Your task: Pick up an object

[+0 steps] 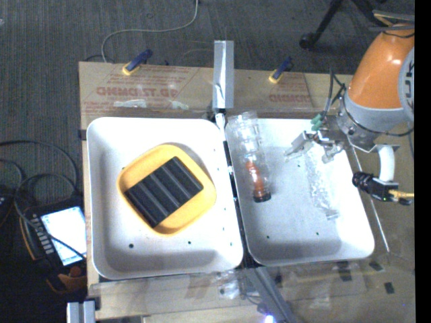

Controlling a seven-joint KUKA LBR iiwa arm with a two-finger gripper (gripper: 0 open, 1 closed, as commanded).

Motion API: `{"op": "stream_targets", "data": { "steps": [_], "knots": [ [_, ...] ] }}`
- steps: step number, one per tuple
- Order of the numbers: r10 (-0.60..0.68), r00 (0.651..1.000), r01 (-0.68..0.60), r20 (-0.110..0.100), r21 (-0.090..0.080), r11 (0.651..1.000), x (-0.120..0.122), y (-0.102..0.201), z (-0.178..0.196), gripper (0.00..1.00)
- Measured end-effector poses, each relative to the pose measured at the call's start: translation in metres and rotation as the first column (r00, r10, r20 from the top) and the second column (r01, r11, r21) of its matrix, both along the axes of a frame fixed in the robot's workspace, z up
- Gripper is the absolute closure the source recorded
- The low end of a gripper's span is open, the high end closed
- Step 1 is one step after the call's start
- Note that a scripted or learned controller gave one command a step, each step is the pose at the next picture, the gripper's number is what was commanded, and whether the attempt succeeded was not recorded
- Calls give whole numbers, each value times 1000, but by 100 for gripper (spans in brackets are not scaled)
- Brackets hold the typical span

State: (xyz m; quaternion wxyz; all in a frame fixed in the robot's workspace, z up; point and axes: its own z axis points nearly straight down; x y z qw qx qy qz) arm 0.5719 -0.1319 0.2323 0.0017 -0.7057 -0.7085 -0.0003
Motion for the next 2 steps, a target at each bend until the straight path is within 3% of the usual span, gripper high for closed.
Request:
{"op": "stream_targets", "data": {
  "steps": [1, 2],
  "knots": [
    [-1, 1000, 1, 3, -13, 1000, 21, 17, -127, 0],
    [75, 997, -75, 13, -4, 997, 87, 2, -142, 0]
  ]
}}
